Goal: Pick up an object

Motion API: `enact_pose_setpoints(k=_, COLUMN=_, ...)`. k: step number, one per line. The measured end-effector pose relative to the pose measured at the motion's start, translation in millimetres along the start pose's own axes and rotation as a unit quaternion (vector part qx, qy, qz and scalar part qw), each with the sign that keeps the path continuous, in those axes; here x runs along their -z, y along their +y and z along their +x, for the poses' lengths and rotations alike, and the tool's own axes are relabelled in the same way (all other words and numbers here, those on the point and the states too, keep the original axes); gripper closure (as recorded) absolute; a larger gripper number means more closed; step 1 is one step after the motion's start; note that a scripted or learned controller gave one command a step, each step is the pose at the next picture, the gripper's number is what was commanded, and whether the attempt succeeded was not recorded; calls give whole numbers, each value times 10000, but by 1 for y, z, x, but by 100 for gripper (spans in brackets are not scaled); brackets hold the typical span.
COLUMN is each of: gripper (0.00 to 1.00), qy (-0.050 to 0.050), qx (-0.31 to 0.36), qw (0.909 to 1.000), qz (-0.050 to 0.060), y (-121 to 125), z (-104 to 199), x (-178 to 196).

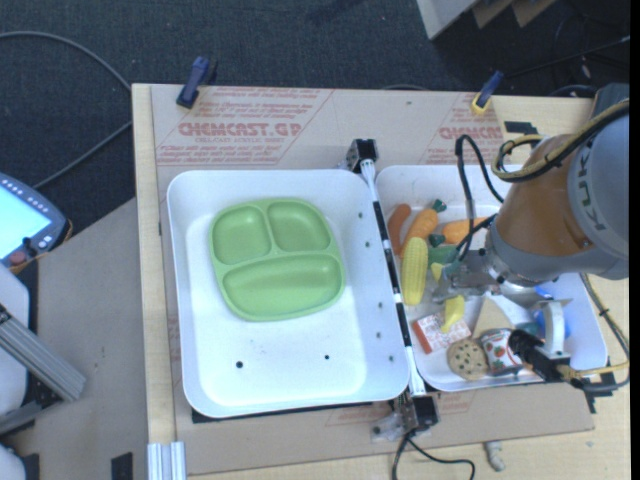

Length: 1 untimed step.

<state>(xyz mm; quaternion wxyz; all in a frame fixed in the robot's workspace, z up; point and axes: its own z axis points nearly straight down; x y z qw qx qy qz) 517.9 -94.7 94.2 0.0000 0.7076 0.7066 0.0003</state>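
Observation:
The right bin (pixel 590 353) holds several toy foods: a yellow corn cob (pixel 413 268), an orange carrot (pixel 399 223), a second carrot with a green top (pixel 426 220), a small yellow piece (pixel 453 314), a red and white packet (pixel 428 334), a round cookie (pixel 462 358) and a small can (pixel 497 351). My gripper (pixel 458 284) reaches down into the middle of this pile, just right of the corn and above the yellow piece. The grey and orange arm (pixel 545 218) hides the bin's middle and back. I see nothing lifted.
The left bin (pixel 200 348) carries a green divided plate (pixel 277 258). A black divider with clamps (pixel 385 258) runs between the bins. A blue and white object (pixel 551 325) lies at the right bin's front right. Cables (pixel 475 183) loop above the right bin.

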Motion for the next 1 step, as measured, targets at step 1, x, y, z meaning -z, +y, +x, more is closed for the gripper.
enact_pose_setpoints(k=1, gripper=100, qy=4, qx=15, qw=10000, qz=-4, y=43, z=83, x=91)
